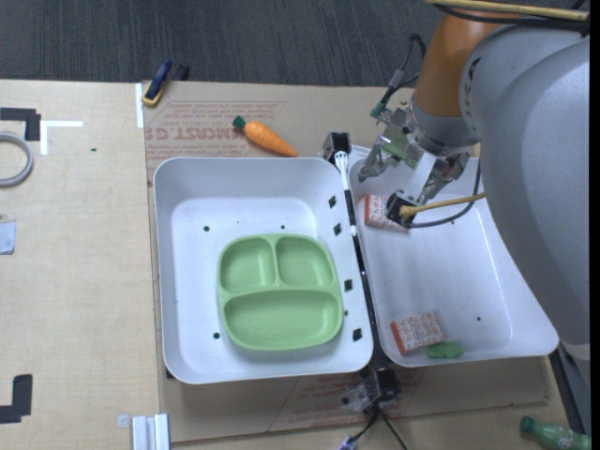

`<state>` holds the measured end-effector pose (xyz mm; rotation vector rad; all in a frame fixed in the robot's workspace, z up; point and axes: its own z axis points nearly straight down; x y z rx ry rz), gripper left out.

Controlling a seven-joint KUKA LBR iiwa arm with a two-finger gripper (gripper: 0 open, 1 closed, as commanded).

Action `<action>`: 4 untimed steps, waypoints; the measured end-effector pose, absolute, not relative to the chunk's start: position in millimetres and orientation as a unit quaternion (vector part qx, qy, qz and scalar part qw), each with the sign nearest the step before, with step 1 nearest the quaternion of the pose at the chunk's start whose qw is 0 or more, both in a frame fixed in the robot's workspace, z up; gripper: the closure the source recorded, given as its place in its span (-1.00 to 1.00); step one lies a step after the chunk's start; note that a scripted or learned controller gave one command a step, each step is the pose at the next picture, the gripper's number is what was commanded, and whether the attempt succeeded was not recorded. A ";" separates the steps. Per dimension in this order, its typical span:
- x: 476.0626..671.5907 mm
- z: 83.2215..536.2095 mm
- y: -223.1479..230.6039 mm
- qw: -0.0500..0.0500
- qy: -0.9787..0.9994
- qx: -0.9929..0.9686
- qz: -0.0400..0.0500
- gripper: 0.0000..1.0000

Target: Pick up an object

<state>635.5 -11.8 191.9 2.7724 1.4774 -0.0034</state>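
1. Camera view, looking down at a slant: my fingers (pixel 398 162) hung over the far left corner of the right bin (pixel 487 279), with my arm reaching in from the right.
2. The red-and-white packet (pixel 377 212) lay just to the near side of them. It was flat on the bin floor, close against the wall shared with the left bin (pixel 178 251). I judged it the nearest thing to take.
3. Its long axis seemed to run roughly along that wall, from far to near. A grasp across the short side would therefore have meant closing from left to right, with the wall crowding one side.
4. A second packet (pixel 416 331) and a small green thing (pixel 444 350) lay well apart from me, by the bin's near edge.
5. I could not tell whether my fingers were spread or pressed together, because the wrist hardware muddled their outline. I saw nothing held.
6. The packet's right edge was hidden behind my own hardware, and its print was too small to read.
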 end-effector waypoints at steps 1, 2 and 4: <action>594.8 192.0 -1.2 -0.001 0.603 0.798 -0.001 -1.00; 566.9 192.1 -23.9 0.000 0.730 0.683 -0.001 -1.00; 608.9 192.3 0.9 0.000 0.871 0.490 0.000 -1.00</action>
